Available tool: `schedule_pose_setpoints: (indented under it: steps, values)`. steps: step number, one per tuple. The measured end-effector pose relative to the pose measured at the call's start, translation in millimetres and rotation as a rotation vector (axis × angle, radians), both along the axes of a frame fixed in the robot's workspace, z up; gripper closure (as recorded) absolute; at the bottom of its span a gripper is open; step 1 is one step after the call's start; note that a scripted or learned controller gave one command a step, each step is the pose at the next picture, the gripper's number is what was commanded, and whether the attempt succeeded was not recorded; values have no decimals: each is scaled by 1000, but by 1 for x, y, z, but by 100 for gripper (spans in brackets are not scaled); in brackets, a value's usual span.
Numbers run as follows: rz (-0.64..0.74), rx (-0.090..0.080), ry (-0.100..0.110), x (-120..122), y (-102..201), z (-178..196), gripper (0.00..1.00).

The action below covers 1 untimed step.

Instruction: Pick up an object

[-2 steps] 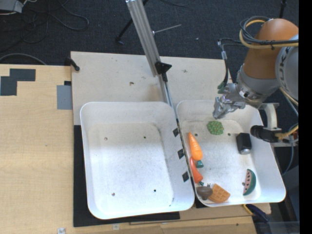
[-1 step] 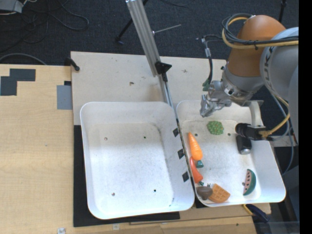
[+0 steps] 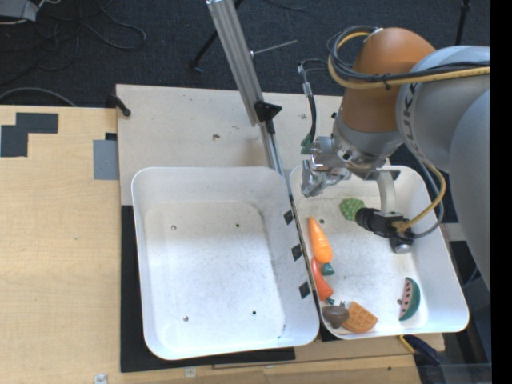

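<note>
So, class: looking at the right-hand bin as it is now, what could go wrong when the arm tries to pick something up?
1. The orange toy carrot lies close against the bin's left wall, so the tool might strike the wall.
2. The brown waffle-shaped toy touches a dark rounded piece; a grab there could catch both or neither.
3. The small green leafy toy sits beside the black fitting, crowding any approach.

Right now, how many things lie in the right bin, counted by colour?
Orange: 2, the carrot and the waffle-like piece
Green: 2, the leafy piece and the watermelon slice
Red-orange: 1, the thin piece below the carrot
Brown: 1, the small lump beside the waffle-like piece
Total: 6
</note>
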<state>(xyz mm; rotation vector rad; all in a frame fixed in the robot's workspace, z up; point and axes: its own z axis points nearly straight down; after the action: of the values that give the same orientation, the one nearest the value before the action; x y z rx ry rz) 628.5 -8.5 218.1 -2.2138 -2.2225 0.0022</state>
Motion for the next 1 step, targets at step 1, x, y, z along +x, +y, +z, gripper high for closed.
schedule_pose_setpoints:
  steps: [1]
  values:
    - [0, -1, 1, -3, 55, -5, 100]
